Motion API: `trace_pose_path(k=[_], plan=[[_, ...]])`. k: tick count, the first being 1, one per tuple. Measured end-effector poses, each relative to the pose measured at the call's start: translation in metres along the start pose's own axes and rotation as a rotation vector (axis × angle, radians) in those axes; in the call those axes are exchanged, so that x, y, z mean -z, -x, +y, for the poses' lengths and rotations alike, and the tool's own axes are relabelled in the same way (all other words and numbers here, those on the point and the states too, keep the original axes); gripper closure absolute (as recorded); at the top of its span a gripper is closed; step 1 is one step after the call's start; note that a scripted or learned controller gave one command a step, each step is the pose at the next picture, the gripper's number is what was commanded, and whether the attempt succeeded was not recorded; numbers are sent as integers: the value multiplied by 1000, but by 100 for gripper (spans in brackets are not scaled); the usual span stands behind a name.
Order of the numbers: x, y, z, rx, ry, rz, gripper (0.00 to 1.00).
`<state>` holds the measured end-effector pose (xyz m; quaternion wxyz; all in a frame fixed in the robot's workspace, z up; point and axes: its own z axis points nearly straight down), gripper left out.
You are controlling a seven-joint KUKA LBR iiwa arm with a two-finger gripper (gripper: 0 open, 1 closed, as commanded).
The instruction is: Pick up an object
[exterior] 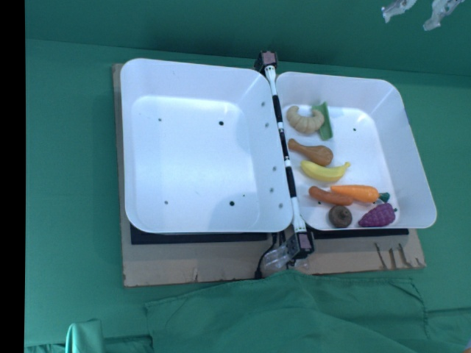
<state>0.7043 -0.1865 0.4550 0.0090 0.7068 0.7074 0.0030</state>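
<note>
The gripper (422, 3) hangs at the top right, high above the surface, its fingers apart and holding nothing. Toy foods lie in the right bin (407, 131), among them a banana (324, 171), a carrot (355, 193) and purple grapes (377, 215)

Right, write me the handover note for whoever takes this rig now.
Gripper: fingers spread open, nothing between them, up at the top right, well above and beyond the right bin.
Things: all in the right bin. Top to bottom: beige curled piece beside a green pod, drumstick, banana, carrot overlapping a smaller orange-red piece, brown round piece, purple grapes.
Left bin: no toys in it.
Done: nothing picked yet.
Left: descend into the right bin, close on one item, lift it.
</note>
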Motion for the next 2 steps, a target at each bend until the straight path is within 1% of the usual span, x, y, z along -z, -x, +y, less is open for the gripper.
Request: trace_pose_path(k=[1, 2], plan=[[-57, 0, -5, -5, -23, 7, 0], [-54, 0, -5, -4, -19, 6, 0]])
